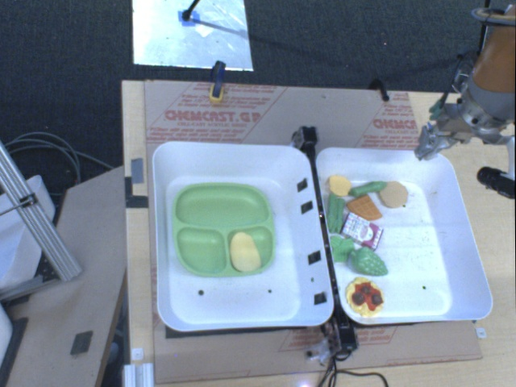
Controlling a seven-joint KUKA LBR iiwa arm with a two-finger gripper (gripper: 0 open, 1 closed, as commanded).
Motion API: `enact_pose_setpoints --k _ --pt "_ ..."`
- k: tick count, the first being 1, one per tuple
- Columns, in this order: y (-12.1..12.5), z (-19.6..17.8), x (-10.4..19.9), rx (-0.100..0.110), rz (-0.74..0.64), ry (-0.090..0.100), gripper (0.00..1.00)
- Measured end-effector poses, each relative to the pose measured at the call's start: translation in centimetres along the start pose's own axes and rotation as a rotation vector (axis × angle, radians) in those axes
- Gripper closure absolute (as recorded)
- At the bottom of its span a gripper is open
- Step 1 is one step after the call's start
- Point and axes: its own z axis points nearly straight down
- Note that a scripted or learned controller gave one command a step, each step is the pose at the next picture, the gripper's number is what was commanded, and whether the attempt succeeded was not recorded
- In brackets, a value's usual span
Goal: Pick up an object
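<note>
Early in the approach, by the look of it: nothing held, gripper (429, 143) poised above the far right corner of the right bin (451, 240), orange-banded arm (493, 71) reaching in from the right. Whether open or closed, cannot tell; too small and blurred at the tip. Candidate objects clustered along the right bin's left side, well apart from the gripper: yellow piece (340, 185), green pod (368, 189), tan round piece (393, 194), orange wedge (364, 207), purple packet (361, 230), green leafy piece (364, 258) and small pizza (365, 295) near the front edge. Tan round piece nearest, down and to the left. In the left bin (234, 160), a green divided tray (222, 208) with a yellow lemon-like item (245, 251) in one compartment. Next, probably: travel leftward over the cluster, settle on one item, descend squarely.
</note>
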Motion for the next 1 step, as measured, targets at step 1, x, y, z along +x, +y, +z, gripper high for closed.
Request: enact_pose_setpoints --k 1 --pt "-4.45 1.11 -0.81 0.008 0.007 0.002 1.00"
